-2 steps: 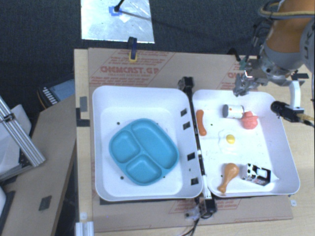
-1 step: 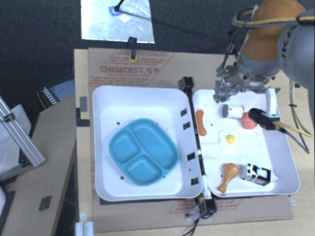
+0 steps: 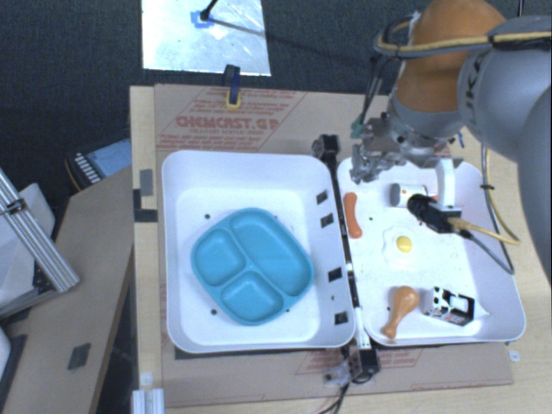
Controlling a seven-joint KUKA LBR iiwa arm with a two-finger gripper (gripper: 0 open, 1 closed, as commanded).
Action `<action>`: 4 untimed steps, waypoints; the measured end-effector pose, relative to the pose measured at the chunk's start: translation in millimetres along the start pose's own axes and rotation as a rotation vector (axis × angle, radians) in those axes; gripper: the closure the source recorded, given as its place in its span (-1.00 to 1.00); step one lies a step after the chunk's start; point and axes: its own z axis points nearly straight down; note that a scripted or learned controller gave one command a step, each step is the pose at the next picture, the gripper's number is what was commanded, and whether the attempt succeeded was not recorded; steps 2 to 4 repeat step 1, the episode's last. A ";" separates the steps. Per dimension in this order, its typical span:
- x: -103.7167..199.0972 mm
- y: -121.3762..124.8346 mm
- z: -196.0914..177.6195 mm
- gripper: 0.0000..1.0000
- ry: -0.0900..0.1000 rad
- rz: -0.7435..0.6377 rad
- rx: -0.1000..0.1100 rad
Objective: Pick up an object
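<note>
The right bin (image 3: 504,304) holds several small toy foods. An orange sausage (image 3: 351,215) lies along its left wall, a fried egg (image 3: 402,243) sits near the middle, and a brown drumstick (image 3: 399,309) lies at the front. Beside the drumstick is a black-and-white block (image 3: 450,305). A small grey and white piece (image 3: 405,194) lies towards the back. My gripper (image 3: 366,169) hangs over the bin's back left corner, just above and behind the sausage, with nothing visibly in it.
The left bin (image 3: 181,179) holds a blue divided plate (image 3: 251,265). The black divider (image 3: 338,231) runs between the bins. A black part with a yellow cable (image 3: 435,215) trails from the arm across the right bin. Cardboard (image 3: 233,119) lies behind the bins.
</note>
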 end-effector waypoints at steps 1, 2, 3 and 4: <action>52.9 -5.3 14.6 1.00 0.002 -0.002 0.001; 52.9 -5.3 14.6 1.00 0.002 -0.002 0.001; 52.9 -5.3 14.6 1.00 0.002 -0.002 0.001; 52.9 -5.3 14.6 1.00 0.002 -0.002 0.001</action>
